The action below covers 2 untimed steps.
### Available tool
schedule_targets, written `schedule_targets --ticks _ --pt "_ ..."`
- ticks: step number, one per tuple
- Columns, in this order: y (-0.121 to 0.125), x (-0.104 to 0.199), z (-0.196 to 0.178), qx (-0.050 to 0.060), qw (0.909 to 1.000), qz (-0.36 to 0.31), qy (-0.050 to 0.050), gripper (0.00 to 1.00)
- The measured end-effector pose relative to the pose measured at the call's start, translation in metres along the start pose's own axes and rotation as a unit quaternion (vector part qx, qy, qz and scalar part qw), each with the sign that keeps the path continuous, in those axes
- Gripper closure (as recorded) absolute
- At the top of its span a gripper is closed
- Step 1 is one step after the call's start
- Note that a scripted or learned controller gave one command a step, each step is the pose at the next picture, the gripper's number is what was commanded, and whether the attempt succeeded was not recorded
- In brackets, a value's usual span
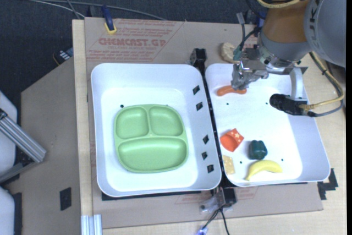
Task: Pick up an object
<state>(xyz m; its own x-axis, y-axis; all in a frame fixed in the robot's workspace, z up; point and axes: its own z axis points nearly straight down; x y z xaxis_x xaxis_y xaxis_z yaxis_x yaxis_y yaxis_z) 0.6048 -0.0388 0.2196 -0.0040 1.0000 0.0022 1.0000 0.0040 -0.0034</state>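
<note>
Carrot lies in the far part of the right bin, and your end effector stands low just over it, touching or nearly so. You cannot tell its opening from here. Strawberry, green pepper and banana lie nearer.

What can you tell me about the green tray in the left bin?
The green tray is pale green, looks like smooth moulded plastic, with rounded corners. It has three compartments: two small ones along the far side and one wide one along the near side, split by raised ridges. Nothing lies in them. It lies flat, right side up, slightly turned, about mid-floor in the left bin, resting on the white floor and apart from the walls.
</note>
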Motion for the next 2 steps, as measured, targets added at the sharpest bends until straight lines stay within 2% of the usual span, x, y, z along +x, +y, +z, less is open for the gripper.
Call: schedule_targets --ticks 1,2 --pt "-0.006 0.055 -0.013 -0.002 1.0 -0.001 0.001 1.0" --pt "-0.008 0.114 -0.001 0.0 1.0 -0.001 0.0 1.0"
